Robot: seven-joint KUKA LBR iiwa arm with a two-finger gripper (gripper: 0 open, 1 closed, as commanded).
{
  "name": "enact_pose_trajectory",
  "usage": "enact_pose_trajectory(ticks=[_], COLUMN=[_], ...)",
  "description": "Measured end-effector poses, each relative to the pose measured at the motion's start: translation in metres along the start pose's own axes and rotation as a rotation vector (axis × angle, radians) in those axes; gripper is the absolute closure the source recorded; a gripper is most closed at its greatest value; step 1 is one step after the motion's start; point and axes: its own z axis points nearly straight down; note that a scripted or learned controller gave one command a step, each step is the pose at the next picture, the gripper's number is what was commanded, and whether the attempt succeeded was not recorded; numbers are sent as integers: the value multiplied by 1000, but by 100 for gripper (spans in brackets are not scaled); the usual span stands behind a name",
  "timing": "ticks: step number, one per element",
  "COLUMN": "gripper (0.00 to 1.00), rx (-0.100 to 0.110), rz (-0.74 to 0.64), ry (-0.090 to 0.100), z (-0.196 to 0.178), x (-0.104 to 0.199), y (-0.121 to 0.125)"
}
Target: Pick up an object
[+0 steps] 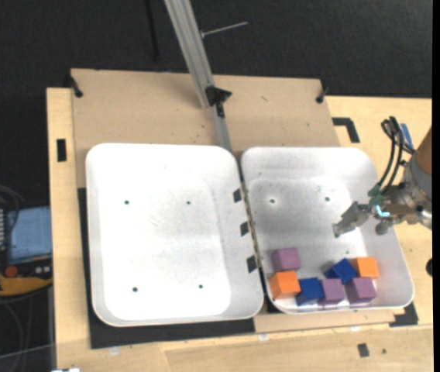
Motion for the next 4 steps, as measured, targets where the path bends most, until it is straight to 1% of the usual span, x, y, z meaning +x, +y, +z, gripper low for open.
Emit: enact_pose_trajectory(ticks=[1,2,3,4], gripper=[0,0,0,0], rx=[-5,0,1,2], rz=[3,4,6,5], ry=[-1,-3,-3,-2], z=[-2,45,91,153], x=[0,-10,-10,-7], y=[1,-1,7,2])
